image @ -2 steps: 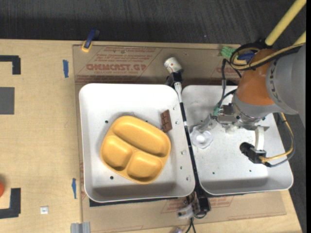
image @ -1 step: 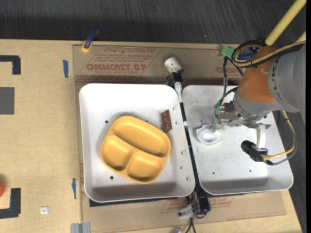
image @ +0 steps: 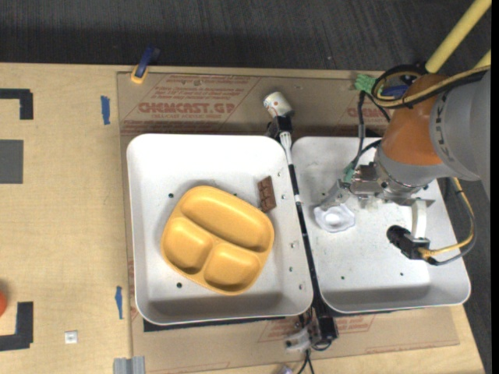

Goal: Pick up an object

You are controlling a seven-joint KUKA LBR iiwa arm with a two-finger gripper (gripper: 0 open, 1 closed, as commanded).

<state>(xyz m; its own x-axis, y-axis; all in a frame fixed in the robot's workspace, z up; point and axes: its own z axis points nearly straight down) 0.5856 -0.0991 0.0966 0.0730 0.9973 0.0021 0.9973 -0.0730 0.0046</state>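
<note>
A yellow three-compartment plate [image: 218, 238] lies in the middle of the left bin [image: 148, 170]. Beside its upper right edge, close to the bin's right wall, rests a small brown block [image: 266, 194]. My gripper [image: 335, 213] hangs low over the left part of the right bin [image: 437, 291], just right of the divider between the bins. A small pale whitish shape [image: 334, 221] shows right at the gripper's tip; I cannot tell whether it is an object or part of the gripper. The grey arm with its orange band [image: 409, 142] reaches in from the upper right.
A black fitting with a yellow cable [image: 409, 242] hangs off the arm over the right bin's middle. A white-headed clamp [image: 276, 104] stands at the back where the bins meet. Blue tape marks [image: 105, 109] dot the cardboard around the bins.
</note>
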